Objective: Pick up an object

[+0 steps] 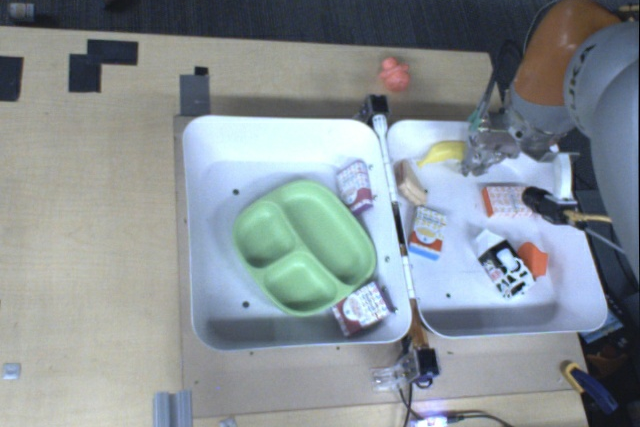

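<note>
The grey arm (600, 85) reaches in from the view's right, its orange band (553, 40) raised above the wrist and the wrist bent downward into the right bin (500, 327). The gripper (483, 155) hangs at the far end of that bin, just beside the banana (440, 153), on the banana's right. From this angle it cannot be told whether the gripper is spread or closed, nor whether it touches the banana; nothing is seen held in it.

The banana lies yellow and curved near the bin's far left corner. Just below the banana and a little to its left sits a tan piece (410, 183), close to the bin's wall. Farther below the banana lies a small white carton (429, 233) with blue and orange marks. To the banana's lower right, past the gripper, rests an orange-and-white packet (503, 200), and well below that a black-and-white box (503, 267) touches an orange piece (537, 260).

Left of the banana, across the wall, the left bin (215, 215) holds a green divided plate (300, 245). One red-and-white carton (355, 185) sits at the plate's edge nearest the banana; another (362, 308) sits at the plate's edge farthest from it. Above and left of the banana, out on the bench, lies a pink ball (395, 73).
</note>
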